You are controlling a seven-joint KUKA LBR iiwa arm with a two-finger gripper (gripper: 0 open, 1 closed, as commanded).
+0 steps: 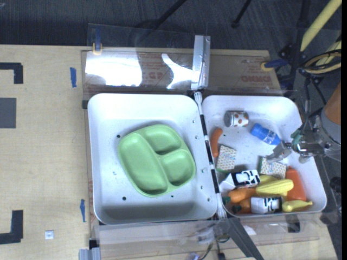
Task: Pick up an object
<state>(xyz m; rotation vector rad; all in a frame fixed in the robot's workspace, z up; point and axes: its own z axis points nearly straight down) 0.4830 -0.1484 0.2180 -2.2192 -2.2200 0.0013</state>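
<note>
The right white bin (282,103) holds a pile of small things: a brown-and-white can (236,118), a blue bottle (264,133), two patterned squares (226,157) (272,168), a black-and-white piece (245,177), a yellow corn-like piece (276,186) and orange pieces (295,179). My gripper (288,148) hangs over that bin's right side, just right of the blue bottle and above the second patterned square. Its fingers look open, with nothing between them.
A green divided plate (156,158) lies in the left white bin (108,112). A metal divider post (200,61) stands behind the seam between the bins. Cables and stands crowd the upper right, beyond the bench.
</note>
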